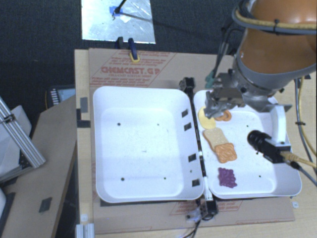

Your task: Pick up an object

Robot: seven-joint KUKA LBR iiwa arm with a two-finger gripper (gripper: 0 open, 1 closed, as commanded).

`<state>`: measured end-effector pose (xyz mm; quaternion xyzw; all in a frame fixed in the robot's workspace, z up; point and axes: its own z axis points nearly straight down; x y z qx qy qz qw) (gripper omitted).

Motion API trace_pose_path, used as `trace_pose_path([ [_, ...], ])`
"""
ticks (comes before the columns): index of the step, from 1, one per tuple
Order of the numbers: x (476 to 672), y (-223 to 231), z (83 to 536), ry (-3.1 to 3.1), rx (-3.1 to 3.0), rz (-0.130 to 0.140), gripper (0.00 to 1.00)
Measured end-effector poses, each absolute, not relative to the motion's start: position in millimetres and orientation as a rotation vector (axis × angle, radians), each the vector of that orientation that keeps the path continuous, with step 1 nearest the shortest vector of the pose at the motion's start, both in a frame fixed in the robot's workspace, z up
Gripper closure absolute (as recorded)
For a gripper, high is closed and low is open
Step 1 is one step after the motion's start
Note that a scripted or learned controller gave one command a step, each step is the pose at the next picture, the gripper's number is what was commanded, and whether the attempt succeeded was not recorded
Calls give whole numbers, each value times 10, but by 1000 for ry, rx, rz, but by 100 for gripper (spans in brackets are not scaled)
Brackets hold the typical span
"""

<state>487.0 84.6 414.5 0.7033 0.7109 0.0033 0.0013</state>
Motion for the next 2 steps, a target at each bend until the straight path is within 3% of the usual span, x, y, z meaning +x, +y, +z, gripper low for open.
trace_pose_path([
  [1,4868,1300,5249,2227,2206,23,100],
  [2,4881,1794,5359,2232,2211,8,100],
])
